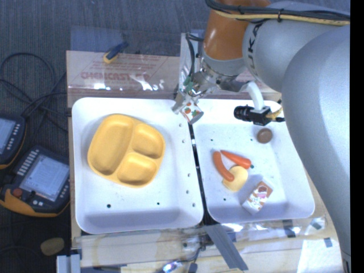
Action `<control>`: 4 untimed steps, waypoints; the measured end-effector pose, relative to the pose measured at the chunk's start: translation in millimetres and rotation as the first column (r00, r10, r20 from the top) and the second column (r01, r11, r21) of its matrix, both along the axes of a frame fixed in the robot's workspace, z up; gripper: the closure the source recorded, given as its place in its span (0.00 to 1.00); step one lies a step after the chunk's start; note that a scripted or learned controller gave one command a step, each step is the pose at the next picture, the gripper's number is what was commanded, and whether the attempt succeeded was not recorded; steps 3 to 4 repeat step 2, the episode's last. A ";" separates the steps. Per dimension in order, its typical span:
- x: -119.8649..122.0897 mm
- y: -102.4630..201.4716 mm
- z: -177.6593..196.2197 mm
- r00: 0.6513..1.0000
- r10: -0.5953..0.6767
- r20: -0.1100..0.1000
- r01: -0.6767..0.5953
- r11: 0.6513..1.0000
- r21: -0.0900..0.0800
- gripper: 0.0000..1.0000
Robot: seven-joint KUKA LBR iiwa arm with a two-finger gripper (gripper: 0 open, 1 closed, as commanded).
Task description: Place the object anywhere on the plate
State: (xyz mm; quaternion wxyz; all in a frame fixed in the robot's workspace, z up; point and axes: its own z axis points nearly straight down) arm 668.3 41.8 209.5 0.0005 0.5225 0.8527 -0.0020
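Observation:
A yellow plate (125, 148) with three compartments lies in the left bin (79, 169), toward its middle left. My gripper (187, 102) hangs over the ridge between the two bins at their far end, to the upper right of the plate. It is shut on a small white carton (193, 114) with a red and green print. The carton dangles just below the fingertips, tilted, above the right bin's (284, 169) far left corner. A gap of bare bin floor separates it from the plate's right rim.
In the right bin lie an orange carrot (236, 158), an orange sausage (222, 165), a yellow fruit (238, 178), a second white carton (257, 196) and a brown ball (264, 135). The grey arm looms over the bin's right side. Control pendants (34, 178) sit beside the bench at left.

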 end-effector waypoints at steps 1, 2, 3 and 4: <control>-37.2 78.9 -85.4 0.995 0.101 -0.002 -0.101 0.995 0.004 1.00; -36.8 78.8 -84.7 0.995 0.100 -0.001 -0.100 0.995 0.004 0.00; -36.8 78.8 -84.7 0.995 0.100 -0.001 -0.100 0.995 0.004 0.00; -36.8 78.8 -84.7 0.995 0.100 -0.001 -0.100 0.995 0.004 0.00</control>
